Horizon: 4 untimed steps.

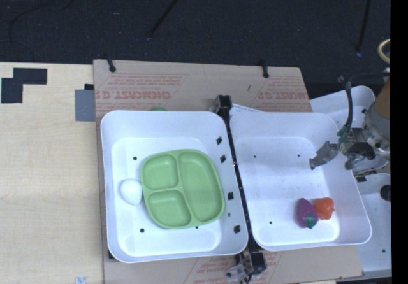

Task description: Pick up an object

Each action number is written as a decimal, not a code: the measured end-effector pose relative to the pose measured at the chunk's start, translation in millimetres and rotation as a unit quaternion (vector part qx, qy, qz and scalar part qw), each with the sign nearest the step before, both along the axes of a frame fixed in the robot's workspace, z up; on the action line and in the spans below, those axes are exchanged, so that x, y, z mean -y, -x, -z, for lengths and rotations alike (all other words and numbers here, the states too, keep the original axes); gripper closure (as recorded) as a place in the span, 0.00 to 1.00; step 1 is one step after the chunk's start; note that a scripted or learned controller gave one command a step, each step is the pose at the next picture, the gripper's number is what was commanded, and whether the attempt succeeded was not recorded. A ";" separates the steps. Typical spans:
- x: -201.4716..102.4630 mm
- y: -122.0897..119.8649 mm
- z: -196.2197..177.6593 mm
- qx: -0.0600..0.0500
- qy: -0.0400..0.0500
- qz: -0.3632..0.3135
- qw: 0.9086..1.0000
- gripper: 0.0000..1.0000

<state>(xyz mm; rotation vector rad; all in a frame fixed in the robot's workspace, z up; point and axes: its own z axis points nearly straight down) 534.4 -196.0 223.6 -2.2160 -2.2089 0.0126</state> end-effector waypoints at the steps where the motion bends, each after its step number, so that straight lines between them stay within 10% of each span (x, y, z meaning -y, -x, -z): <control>1: -0.4 -2.6 -7.4 0.006 0.001 -0.002 1.000 0.00; 4: 8.7 -2.7 138.1 0.006 0.001 -0.001 1.000 0.00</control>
